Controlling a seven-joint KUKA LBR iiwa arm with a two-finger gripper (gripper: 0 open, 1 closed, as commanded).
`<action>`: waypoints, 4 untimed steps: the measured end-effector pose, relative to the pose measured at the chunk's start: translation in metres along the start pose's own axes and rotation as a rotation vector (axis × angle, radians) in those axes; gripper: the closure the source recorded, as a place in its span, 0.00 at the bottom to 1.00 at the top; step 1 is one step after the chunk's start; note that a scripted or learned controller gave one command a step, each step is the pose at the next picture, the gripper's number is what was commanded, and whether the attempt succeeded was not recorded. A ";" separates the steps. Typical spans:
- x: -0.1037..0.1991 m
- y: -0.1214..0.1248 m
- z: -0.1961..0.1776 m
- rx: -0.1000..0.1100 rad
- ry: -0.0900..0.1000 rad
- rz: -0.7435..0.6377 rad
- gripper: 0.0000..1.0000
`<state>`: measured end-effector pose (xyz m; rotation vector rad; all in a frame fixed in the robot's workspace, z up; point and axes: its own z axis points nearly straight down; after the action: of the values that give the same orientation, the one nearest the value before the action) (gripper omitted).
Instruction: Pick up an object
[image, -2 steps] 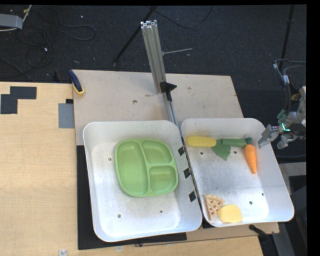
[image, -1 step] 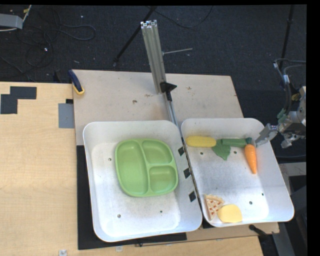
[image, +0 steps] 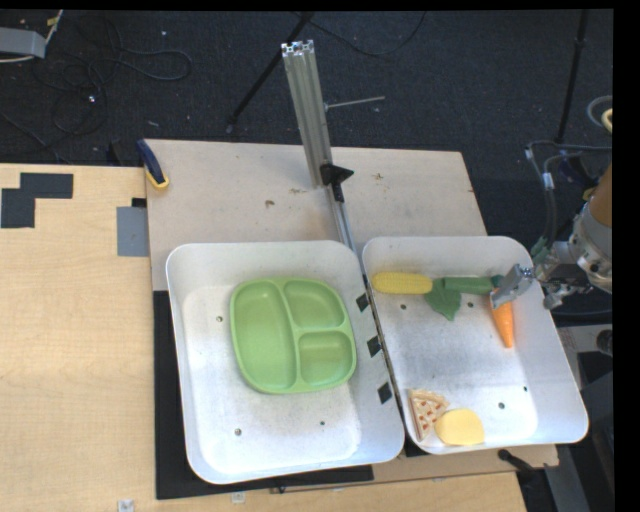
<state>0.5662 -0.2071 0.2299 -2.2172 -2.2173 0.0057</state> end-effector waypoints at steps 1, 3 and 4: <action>0.003 -0.010 0.055 0.001 0.001 0.000 0.00; 0.005 -0.013 0.087 -0.003 -0.001 0.002 1.00; 0.001 -0.022 0.038 -0.009 -0.003 0.004 1.00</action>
<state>0.5435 -0.2056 0.1921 -2.2276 -2.2186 -0.0013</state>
